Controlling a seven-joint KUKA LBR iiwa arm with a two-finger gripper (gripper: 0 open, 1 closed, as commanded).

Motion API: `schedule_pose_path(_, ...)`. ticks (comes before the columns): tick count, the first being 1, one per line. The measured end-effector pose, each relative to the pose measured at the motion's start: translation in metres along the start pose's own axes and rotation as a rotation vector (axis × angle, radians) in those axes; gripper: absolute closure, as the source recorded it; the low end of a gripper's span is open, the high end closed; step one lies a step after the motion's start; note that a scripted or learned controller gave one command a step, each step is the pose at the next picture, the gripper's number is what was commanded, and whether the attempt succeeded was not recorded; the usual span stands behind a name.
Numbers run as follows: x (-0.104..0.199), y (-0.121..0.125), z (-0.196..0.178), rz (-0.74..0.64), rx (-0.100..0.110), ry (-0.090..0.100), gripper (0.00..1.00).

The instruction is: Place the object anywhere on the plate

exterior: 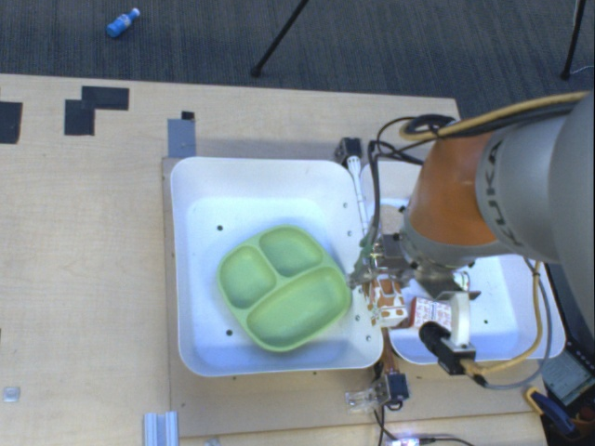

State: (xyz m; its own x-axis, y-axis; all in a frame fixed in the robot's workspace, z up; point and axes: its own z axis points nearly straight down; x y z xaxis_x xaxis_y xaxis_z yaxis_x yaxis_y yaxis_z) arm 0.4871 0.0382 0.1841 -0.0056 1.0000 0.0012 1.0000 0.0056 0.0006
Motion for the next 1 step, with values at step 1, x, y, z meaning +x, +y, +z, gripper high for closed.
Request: schedule_pose_path(1, 0.0209, 0.0479, -0.0001, 0.000, 0.000, 0.000, 1.00)
